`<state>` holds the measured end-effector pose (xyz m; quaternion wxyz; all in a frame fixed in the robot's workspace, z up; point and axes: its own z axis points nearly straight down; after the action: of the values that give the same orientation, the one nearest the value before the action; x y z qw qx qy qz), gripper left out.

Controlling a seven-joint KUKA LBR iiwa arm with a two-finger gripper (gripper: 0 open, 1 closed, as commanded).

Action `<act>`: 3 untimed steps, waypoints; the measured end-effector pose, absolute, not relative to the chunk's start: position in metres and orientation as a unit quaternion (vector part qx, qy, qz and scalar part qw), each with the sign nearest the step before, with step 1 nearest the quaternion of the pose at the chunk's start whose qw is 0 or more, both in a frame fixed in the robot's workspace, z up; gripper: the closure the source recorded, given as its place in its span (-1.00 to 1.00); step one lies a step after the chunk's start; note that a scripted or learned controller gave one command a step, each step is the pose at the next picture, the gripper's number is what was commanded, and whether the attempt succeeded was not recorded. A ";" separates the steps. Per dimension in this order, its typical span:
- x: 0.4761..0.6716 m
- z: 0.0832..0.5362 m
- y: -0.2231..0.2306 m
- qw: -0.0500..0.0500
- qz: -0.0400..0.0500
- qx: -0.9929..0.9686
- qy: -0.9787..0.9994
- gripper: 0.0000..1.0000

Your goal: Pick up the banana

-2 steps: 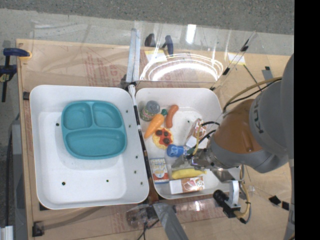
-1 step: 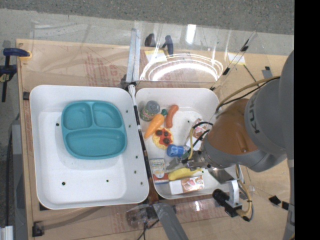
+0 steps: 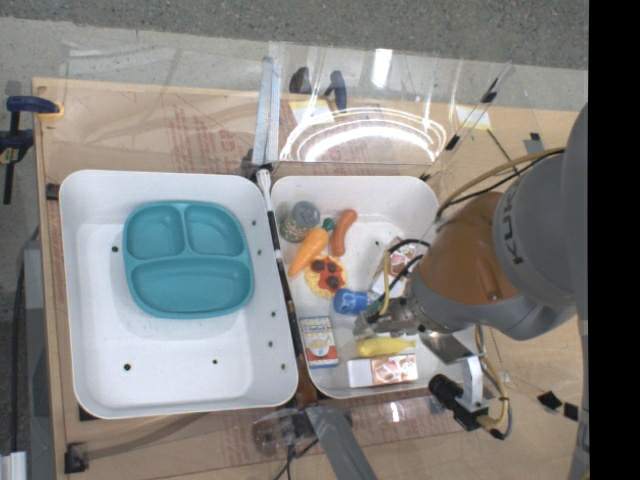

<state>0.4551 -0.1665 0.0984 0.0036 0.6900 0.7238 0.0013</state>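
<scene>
The yellow banana (image 3: 386, 347) lies near the front of the right bin (image 3: 425, 200), between a small carton and the arm. My gripper (image 3: 386, 320) hangs directly over the banana's upper edge, at the end of the grey and orange wrist that reaches in from the right. The wrist covers most of the gripper, and I cannot make out whether anything is held. The banana rests on the bin floor.
Close around the banana are a blue object (image 3: 350, 301), a small carton (image 3: 318, 341) and a flat box (image 3: 383, 370). Further back lie a carrot (image 3: 308, 251), a sausage (image 3: 343, 230), a tin (image 3: 299, 218) and a yellow slice (image 3: 325, 276). The left bin (image 3: 90, 368) holds a teal divided plate (image 3: 187, 258).
</scene>
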 end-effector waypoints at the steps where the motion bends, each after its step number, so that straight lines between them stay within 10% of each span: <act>1: 0.455 0.098 -0.166 0.004 0.001 0.690 0.724 -1.00; 2: 0.478 0.087 -0.227 -0.001 -0.001 0.705 0.709 -1.00; 3: 0.477 0.097 -0.228 -0.002 -0.001 0.704 0.710 1.00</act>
<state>0.4774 -0.2278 0.0971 -0.0015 0.7042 0.7100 -0.0009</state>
